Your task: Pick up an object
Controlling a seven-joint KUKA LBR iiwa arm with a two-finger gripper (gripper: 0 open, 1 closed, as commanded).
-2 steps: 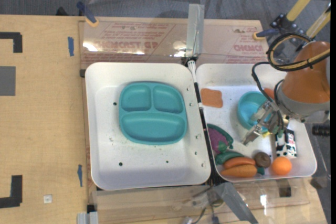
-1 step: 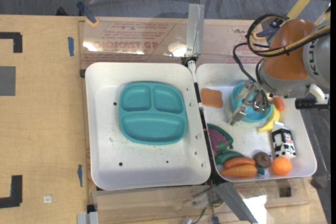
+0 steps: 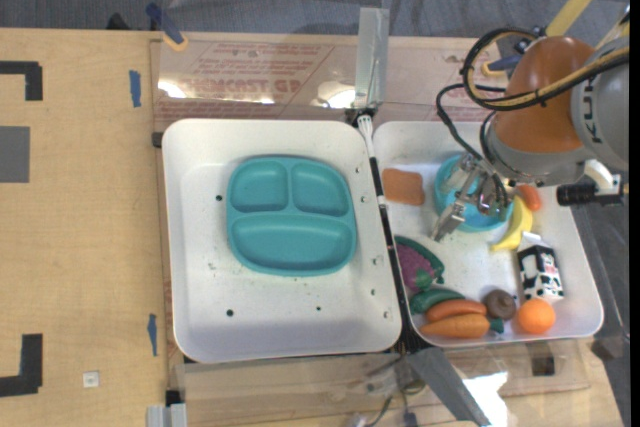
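The right bin [image 3: 590,300] holds several toy foods. Among them are an orange-brown block [image 3: 403,186], a teal bowl [image 3: 452,177], a yellow banana [image 3: 515,227], a cow-patterned carton [image 3: 540,273], an orange [image 3: 537,316], a brown donut [image 3: 497,303], a carrot [image 3: 455,317], a green piece [image 3: 430,299] and a purple piece [image 3: 420,260]. My gripper [image 3: 466,213] hangs low over the teal bowl, just left of the banana. Its fingers are spread open and nothing shows between them. The wrist hides part of the bowl.
The left bin [image 3: 190,215] holds a teal divided plate [image 3: 291,215]. A metal divider [image 3: 372,65] stands behind the seam between the bins. Black cables loop around the wrist at the upper right.
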